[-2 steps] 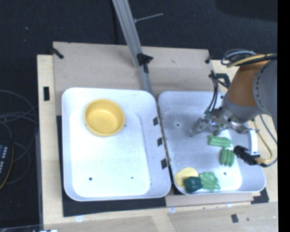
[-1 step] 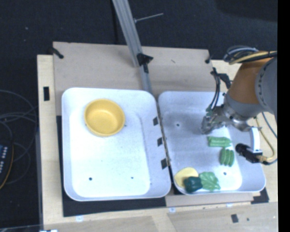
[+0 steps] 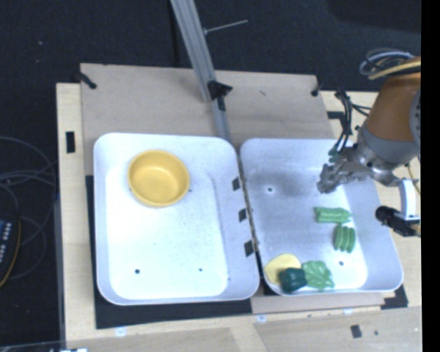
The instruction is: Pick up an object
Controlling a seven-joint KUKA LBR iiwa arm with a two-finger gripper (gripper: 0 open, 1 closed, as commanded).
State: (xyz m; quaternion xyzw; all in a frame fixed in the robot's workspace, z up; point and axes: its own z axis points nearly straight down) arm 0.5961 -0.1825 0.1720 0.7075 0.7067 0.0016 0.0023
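Note:
My gripper (image 3: 328,182) hangs over the upper right part of the right bin (image 3: 279,196), at the end of the grey arm with the orange band. Nothing shows between its fingertips. Just below it a light green flat piece (image 3: 331,214) lies on the bin floor, and under that a darker green pod-like piece (image 3: 344,237). In the bin's near corner sit a yellow round object (image 3: 280,263), a dark green block (image 3: 292,279) and a light green leafy piece (image 3: 318,273), bunched together.
A yellow bowl (image 3: 158,177) stands in the upper left of the left bin (image 3: 169,270). A grey metal bar (image 3: 194,42) slants down from the top to the gap between the bins. Cables loop at the right by the arm.

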